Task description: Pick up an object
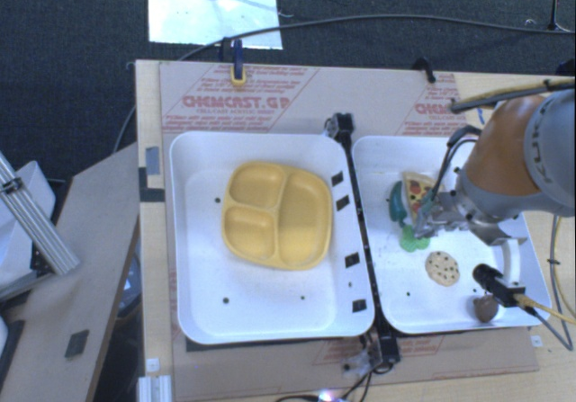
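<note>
Top view of two white bins on a bench. The left bin point(193, 238) holds a yellow divided tray point(276, 214), lying flat near its middle. The right bin point(378, 301) holds a pizza slice point(415, 191), a teal object point(396, 202) just beside it, a green object point(414, 239), a cookie point(442, 268) and a brown object point(486, 308) near the front edge. The arm point(517, 157) reaches in from the right. The gripper point(430, 220) sits low over the right bin, between the pizza slice and the green object, touching or nearly touching both. Whether its fingers are apart or together cannot be told. The cookie lies free, just in front of the gripper.
</note>
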### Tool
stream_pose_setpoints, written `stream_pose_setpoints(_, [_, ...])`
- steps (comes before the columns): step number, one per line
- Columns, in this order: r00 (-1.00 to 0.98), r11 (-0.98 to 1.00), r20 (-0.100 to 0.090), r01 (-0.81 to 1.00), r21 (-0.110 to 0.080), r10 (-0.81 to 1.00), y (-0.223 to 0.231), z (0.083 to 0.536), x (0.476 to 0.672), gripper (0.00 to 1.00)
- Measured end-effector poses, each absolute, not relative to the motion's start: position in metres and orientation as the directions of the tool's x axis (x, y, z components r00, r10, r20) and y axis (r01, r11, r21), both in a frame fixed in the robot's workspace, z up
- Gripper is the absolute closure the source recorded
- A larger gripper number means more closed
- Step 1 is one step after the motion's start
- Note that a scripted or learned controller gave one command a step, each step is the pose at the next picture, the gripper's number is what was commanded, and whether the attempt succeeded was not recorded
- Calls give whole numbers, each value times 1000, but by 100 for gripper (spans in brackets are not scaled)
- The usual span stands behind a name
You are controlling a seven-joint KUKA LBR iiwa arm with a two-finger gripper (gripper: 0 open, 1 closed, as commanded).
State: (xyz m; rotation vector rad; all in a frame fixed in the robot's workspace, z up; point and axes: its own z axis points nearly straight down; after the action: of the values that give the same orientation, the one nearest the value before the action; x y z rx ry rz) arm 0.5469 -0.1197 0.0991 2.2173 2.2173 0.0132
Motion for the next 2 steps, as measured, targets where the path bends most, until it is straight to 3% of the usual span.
stream_pose_setpoints(2, [-5,5,-2,1000,8,1000,-120,224,548,100])
